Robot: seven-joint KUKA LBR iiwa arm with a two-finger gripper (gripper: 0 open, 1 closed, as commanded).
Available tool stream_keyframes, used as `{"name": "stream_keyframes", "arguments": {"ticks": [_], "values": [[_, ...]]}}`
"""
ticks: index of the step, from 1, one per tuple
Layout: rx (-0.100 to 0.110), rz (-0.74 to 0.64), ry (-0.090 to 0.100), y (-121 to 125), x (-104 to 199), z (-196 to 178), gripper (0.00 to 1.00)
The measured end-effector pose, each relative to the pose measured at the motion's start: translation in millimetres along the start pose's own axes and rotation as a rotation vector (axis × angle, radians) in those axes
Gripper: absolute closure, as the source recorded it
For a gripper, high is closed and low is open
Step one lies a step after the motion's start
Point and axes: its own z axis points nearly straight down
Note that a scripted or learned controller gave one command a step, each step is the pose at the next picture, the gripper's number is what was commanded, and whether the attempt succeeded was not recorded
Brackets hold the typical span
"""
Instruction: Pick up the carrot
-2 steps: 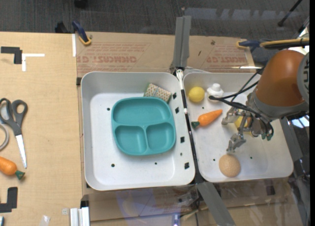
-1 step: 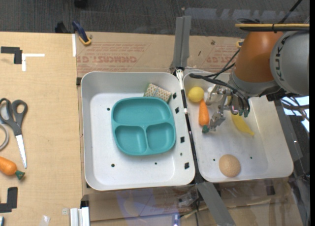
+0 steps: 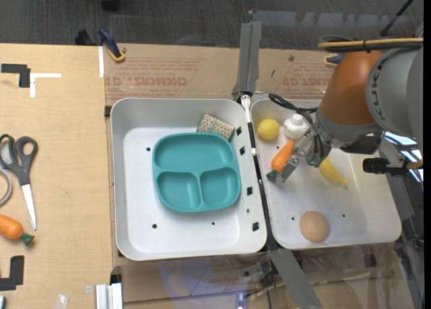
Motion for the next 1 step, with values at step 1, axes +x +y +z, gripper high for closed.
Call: {"name": "stream_keyframes", "arguments": {"ticks": [1], "values": [[-0.001,-0.035,-0.003,8.8,-10.6,-0.8,0.00]]}}
